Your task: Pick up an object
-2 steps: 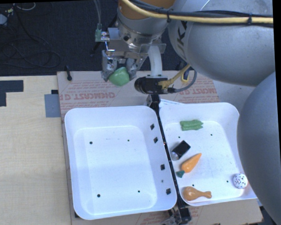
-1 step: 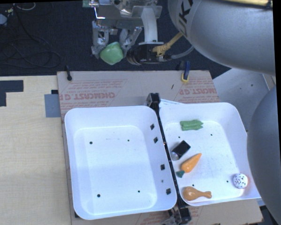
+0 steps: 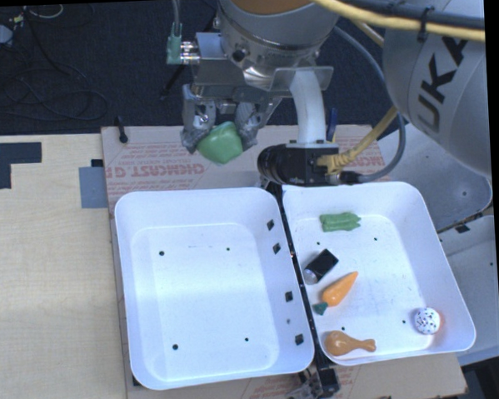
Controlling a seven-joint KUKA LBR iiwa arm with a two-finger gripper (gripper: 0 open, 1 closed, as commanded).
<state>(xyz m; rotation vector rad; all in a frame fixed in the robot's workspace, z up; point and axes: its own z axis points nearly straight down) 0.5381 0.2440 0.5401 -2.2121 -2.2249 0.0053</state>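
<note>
the gripper (image 3: 221,136) hangs high above the far edge of the left bin (image 3: 133,210), its two fingers pinching a rounded green object (image 3: 222,143) that bulges out between and below them. the pick looks made, but the hold appears shallow: much of the green lump sits beneath the fingertips rather than deep between them, so a jolt or a quick swing of the arm could squeeze it out. if it slips, it falls near the bin's back rim and may bounce onto the cardboard (image 3: 152,164) lining the worktop rather than into either bin. in the right bin (image 3: 434,226) lie a flat green piece (image 3: 340,222), a small black block (image 3: 321,264), an orange carrot shape (image 3: 339,289), a tan gourd-like piece (image 3: 349,343) and a speckled white ball (image 3: 426,319), all well apart from the gripper and in no danger of being knocked.
</note>
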